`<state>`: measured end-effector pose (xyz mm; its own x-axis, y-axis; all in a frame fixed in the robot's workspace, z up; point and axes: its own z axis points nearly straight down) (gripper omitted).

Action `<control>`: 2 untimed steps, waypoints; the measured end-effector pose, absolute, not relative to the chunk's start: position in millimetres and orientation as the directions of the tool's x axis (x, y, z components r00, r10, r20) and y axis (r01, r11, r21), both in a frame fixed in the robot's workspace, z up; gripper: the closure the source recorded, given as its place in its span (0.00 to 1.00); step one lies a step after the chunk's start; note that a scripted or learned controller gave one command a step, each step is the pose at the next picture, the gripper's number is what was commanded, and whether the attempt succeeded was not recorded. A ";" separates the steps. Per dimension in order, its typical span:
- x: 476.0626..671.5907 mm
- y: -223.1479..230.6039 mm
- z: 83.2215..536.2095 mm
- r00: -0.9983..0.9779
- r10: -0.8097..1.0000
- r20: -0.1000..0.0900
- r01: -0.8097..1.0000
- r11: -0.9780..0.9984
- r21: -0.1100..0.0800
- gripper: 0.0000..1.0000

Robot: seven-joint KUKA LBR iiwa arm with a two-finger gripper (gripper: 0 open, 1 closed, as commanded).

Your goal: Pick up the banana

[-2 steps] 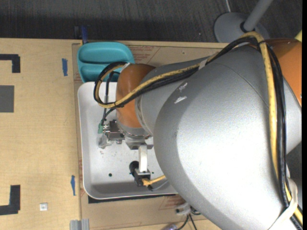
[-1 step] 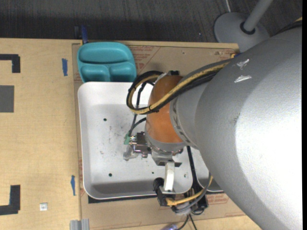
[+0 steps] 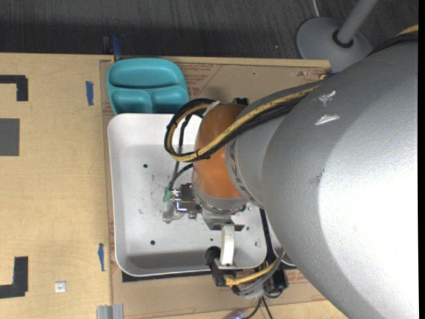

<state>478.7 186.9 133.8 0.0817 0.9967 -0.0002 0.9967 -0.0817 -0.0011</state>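
Camera view is giving you the grey arm [image 3: 345, 178] reaching in from the right and hanging over the white bin [image 3: 126, 178], its bulk covering the bin's middle and right side. The orange band [image 3: 212, 158] is sitting above the wrist, and a loop of black and yellow cables [image 3: 178, 135] is curling off its left side over the bin's far half. Just below and left of the band you are looking at the metal parts of the gripper [image 3: 178, 205], poised low over the bin floor near its centre; whether it is spread or pressed together you cannot tell, since the wrist is hiding it from above. You cannot tell where the banana is lying either, with the arm masking so much of the bin. The bare floor at the bin's left is showing dark scuffs and a few small holes. A teal tray [image 3: 146, 85] with compartments is lying just beyond the bin's far edge, touching it or nearly so. Everything is resting on a cardboard-covered bench [image 3: 53, 178] with blue tape marks [image 3: 89, 93].
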 end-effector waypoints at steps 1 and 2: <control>478.8 224.6 157.4 0.061 0.998 0.000 0.998 -0.061 -0.001 0.00; 479.5 225.5 86.1 0.156 0.988 0.003 0.988 -0.156 0.000 0.00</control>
